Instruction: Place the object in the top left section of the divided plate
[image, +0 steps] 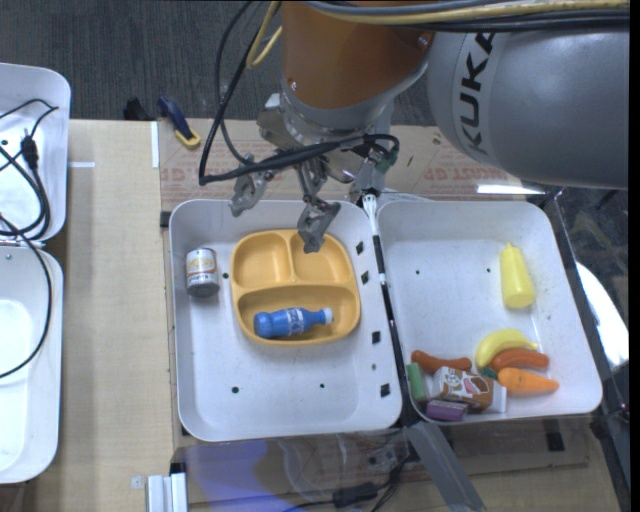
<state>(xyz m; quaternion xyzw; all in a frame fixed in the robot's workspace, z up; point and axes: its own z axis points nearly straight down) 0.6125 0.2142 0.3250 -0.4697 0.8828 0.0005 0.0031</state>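
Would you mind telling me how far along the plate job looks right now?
Nothing looks placed yet: the top left section of the yellow divided plate holds nothing. A blue bottle lies in the bottom section. The tool hovers over the plate's top edge, carrying nothing visible. Picking and placing remain.

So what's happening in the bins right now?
The KUKA arm hangs over the left bin, its gripper above the top of the yellow divided plate, near the ridge between the two upper sections. Nothing shows between its jaws. A blue bottle lies in the plate's large bottom section, and the top left section holds nothing yet. A small can stands left of the plate. The right bin holds a yellow bottle and a cluster of toy food.
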